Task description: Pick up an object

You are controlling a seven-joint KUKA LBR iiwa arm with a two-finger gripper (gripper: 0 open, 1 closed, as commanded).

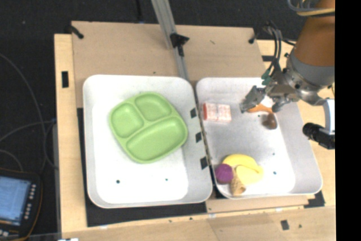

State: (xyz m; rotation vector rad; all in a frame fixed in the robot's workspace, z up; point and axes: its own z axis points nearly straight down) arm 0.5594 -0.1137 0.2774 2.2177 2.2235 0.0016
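Note:
My gripper (258,103) hangs over the upper middle of the right bin (293,178), reaching in from the right. A small orange object (260,108) lies right at its tip, and a brown rounded object (271,121) sits just below it; whether either one is held is not visible. A red and white box (217,113) lies to the gripper's left. At the bin's front sit a yellow object (246,168), a purple ball (224,173) and a tan piece (237,186), bunched together.
The left bin (101,178) holds a green divided plate (148,127). A slanted metal pole (163,14) rises from between the bins at the back. A black fixture (317,135) sticks in at the right bin's right side.

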